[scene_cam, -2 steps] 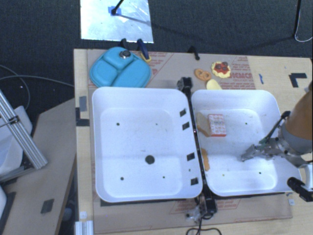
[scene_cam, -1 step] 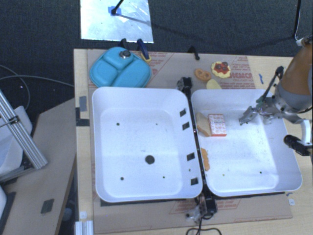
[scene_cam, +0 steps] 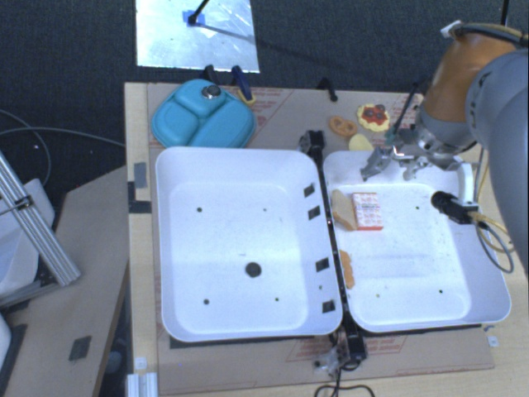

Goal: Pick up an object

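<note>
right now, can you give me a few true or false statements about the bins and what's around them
1. The red and white packet lies in the right bin. True.
2. The blue tray sits inside the left bin. False: it rests on the bench beyond that bin's far edge.
3. The tool is over the far edge of the right bin. True.
4. The packet is between the tool's fingers. False: it lies on the bin floor, apart from the tool.
5. A round red and yellow item lies on the bench beyond the right bin. True.
6. The arm reaches in over the left bin. False: it comes in from the right, above the right bin.
</note>
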`<state>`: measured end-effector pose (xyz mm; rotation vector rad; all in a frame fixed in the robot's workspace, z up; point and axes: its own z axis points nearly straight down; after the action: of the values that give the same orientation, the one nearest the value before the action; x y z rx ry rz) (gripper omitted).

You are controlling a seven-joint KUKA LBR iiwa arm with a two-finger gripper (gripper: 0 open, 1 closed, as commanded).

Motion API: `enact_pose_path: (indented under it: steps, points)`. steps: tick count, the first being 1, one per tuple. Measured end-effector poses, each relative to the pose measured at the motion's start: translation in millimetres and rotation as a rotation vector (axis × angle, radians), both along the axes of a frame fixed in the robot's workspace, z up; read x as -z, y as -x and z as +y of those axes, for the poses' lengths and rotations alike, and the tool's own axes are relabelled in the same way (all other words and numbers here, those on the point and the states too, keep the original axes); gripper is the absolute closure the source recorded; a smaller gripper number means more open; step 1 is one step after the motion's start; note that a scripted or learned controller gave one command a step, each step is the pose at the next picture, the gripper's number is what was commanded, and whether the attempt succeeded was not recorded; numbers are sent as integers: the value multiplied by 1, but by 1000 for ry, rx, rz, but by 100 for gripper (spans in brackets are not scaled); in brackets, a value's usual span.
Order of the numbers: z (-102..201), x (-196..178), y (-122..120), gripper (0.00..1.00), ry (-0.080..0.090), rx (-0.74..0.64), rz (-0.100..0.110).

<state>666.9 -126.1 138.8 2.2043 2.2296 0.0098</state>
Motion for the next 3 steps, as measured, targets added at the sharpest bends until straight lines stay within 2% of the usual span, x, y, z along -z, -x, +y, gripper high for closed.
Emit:
enact_pose_path:
  steps: [1,2,3]
  points:
    - [-23,50,64,0,-2,15,-8]
    - [-80,50,74,0,3,11,-4]
    - [-82,49,177,0,6,13,-6]
